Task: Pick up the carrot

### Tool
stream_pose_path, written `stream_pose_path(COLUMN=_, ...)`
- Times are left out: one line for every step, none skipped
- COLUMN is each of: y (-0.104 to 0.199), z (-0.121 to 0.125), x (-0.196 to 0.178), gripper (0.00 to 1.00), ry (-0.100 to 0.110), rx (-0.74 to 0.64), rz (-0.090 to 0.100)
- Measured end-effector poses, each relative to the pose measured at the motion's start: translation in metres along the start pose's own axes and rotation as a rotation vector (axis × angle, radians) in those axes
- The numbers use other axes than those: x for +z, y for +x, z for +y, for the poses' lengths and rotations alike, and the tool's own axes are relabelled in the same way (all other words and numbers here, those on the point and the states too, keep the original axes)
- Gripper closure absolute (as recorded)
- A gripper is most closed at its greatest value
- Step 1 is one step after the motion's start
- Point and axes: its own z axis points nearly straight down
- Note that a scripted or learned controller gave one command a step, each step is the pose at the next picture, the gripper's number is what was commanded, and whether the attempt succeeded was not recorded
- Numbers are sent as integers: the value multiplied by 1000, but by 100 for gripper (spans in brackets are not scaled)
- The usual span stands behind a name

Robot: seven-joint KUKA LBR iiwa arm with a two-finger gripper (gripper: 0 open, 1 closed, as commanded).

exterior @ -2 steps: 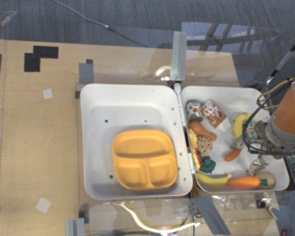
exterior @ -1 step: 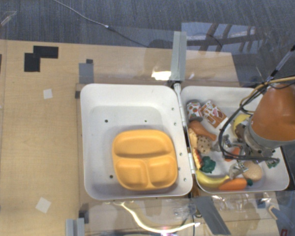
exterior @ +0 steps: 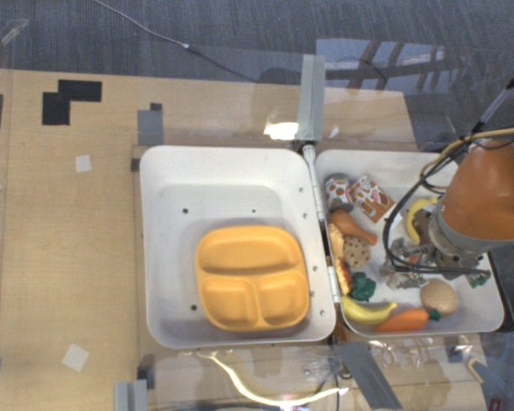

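Seen from above: grey robot arm with orange band (exterior: pixel 488 197) reaching in from the right over the right-hand shallow white plastic bin (exterior: pixel 493 315), two-finger gripper (exterior: pixel 411 268) hanging amid cables above the bin floor. Nothing visibly held; whether the pincer stands wide or narrow, impossible to tell under the wrist and wiring. Target of the job, a small orange toy carrot with a green tip (exterior: pixel 403 320), lying on its side along the bin's near wall, just beside a curved yellow toy banana (exterior: pixel 366 309) and a round beige bread roll (exterior: pixel 439 297). Other toy foods crowded toward the bin's left wall. In the left-hand white bin (exterior: pixel 167 229), a yellow three-compartment plastic tray (exterior: pixel 252 276). Step in hand, by the look of it: approach, with the grasp not yet made. Next move likely calling for a shift toward the near wall, alignment across the carrot's narrow body, and a descent clear of banana and roll.
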Motion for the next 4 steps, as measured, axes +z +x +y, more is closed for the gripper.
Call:
stream_pose_path(y=25, z=-33, x=-8, gripper=100, ry=-11, rx=-216, rz=15)
stream_pose_path(y=31, z=-64, x=-49, gripper=100, ry=-14, rx=-676, rz=12)
stream_pose_path(y=39, z=-56, x=2, gripper=100, ry=-10, rx=-973, rz=3)
stream_pose_path(y=21, z=-69, x=-173, gripper=100, ry=-13, rx=-1323, rz=7)
